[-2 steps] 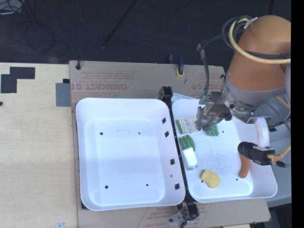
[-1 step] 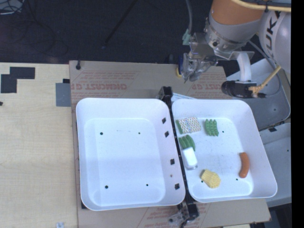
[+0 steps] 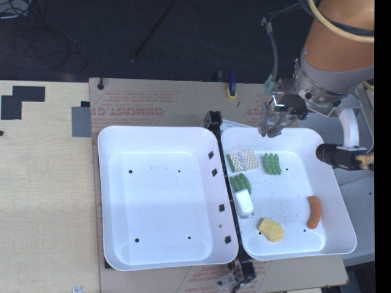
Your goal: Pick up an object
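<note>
A view from above shows 2 shallow white bins side by side on a brown cardboard sheet (image 3: pixel 165 105) laid over a pale wooden bench (image 3: pixel 43 206). Printed writing on the cardboard appears upside down and is too faint to read with confidence.

The left bin (image 3: pixel 116 145) is bare white plastic with small dark holes. The right bin (image 3: pixel 333 182) holds 6 small objects. Near its back sits a flat patterned packet (image 3: pixel 244 160), tilted slightly, with a ridged green piece (image 3: pixel 272 163) just to its right, its long axis running front to back. Below the packet lies a darker green piece (image 3: pixel 241 182), and touching its front end a white bottle (image 3: pixel 245 202), long axis also front to back along the bin's left wall. Toward the front lies a yellow bumpy block (image 3: pixel 270 229). Near the right wall an orange sausage (image 3: pixel 313 212) lies lengthwise front to back, slightly curved.

The gripper (image 3: pixel 272 127) hangs over the back rim of the right bin, apart from every object, grasping nothing. Whether it is released or clenched cannot be told.
</note>
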{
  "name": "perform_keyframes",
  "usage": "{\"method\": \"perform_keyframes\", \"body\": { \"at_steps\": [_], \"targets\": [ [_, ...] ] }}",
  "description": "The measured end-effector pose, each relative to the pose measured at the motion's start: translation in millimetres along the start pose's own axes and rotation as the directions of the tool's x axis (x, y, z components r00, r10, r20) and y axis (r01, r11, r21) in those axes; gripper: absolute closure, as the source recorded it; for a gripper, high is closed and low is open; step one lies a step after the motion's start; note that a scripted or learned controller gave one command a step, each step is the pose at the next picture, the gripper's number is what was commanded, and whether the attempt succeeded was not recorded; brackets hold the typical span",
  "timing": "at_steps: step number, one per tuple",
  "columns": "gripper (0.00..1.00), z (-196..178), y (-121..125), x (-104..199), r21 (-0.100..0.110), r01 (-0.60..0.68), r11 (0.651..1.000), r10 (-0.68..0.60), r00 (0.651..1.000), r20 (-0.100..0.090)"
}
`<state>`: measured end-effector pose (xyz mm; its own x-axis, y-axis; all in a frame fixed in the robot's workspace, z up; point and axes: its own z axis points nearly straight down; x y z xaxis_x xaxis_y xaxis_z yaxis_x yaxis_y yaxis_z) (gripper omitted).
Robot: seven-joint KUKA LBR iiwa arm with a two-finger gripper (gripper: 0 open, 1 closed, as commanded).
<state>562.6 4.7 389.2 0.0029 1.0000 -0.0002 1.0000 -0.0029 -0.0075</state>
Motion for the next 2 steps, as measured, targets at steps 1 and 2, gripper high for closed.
{"method": "perform_keyframes", "body": {
  "at_steps": [1, 2],
  "targets": [
    [1.0, -2.9, -4.0, 62.5, -0.004, 0.007, 1.0, -0.007, 1.0, 0.0],
    [1.0, 12.9, -59.7, 48.4, -0.001, 0.001, 1.0, -0.001, 1.0, 0.0]
  ]
}}
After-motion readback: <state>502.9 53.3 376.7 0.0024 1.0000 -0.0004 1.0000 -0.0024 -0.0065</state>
